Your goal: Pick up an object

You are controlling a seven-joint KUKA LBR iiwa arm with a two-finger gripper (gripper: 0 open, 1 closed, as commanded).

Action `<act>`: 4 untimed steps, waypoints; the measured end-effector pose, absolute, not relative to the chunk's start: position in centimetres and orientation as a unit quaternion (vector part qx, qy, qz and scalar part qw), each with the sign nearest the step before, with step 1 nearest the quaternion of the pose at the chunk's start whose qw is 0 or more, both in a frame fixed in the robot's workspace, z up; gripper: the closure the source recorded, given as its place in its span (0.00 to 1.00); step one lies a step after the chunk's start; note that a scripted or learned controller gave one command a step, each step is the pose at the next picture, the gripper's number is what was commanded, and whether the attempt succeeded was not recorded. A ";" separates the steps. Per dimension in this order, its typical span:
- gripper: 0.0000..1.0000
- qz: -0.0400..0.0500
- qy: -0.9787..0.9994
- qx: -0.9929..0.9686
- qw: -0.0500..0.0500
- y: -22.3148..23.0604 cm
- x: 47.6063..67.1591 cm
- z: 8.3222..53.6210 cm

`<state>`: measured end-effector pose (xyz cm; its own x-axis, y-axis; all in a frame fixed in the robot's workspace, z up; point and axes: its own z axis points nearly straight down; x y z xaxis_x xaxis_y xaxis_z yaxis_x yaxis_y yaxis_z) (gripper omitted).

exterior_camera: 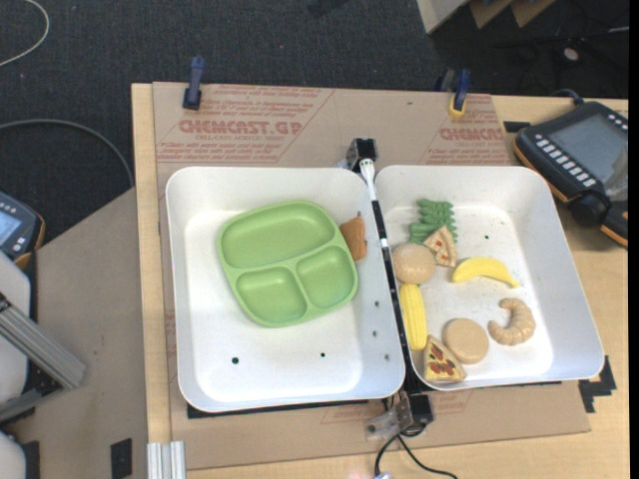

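The right white bin (559, 257) holds several toy foods. A green leafy piece (434, 215) lies at its back left, with a pizza slice (440, 244) just in front of it. A beige round bun (411, 263) touches a yellow corn cob (411, 313) along the bin's left wall. A banana (484, 270) lies in the middle and a croissant (514, 322) sits toward the front right. A tan round biscuit (465, 339) rests beside a second pizza slice (442, 362) at the front. In the left white bin (200, 357), a green divided plate (288, 262) has an orange-brown piece (352, 238) at its right edge.
Both bins rest on a cardboard sheet (300, 118) clamped at the back by a blue clamp (193, 71) and a yellow-blue clamp (459, 93). A black teach pendant (579, 153) lies off the right bin's back corner. A cable plug (409, 412) sits at the front between the bins.
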<state>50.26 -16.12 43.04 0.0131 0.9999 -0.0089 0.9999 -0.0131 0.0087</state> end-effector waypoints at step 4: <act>1.00 -0.003 0.709 0.706 -0.008 -15.0 47.8 28.8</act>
<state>47.75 -14.99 28.76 -0.0041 1.0000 0.0066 0.9999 0.0043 -0.0160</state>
